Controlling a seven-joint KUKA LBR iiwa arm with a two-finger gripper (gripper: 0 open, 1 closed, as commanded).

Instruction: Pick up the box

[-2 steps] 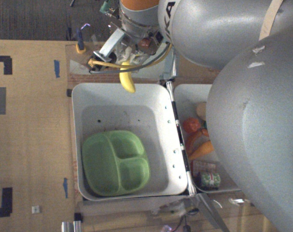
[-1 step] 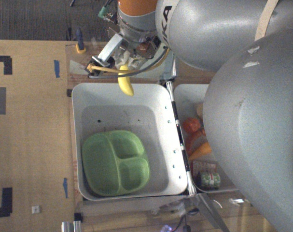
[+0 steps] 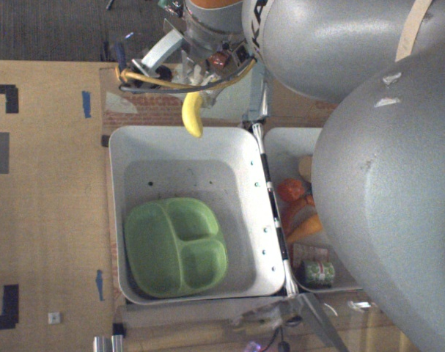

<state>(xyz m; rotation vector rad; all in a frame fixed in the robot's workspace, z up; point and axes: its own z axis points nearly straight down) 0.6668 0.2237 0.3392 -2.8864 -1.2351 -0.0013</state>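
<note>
Gripper (image 3: 193,86) raised above the far rim of the left bin (image 3: 119,196), pinching a banana (image 3: 193,114) that hangs down. Box (image 3: 315,264), probably the small packet, down in the right bin (image 3: 281,149), well apart from it.

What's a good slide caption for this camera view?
Hand lifts a banana above the left bin holding a green tray.

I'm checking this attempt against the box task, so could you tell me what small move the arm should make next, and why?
Probably release the banana over the left bin, then head right. It hangs from the gripper above that bin's far rim, and it isn't the box. A box-like packet lies in the right bin, largely hidden under the arm.
</note>
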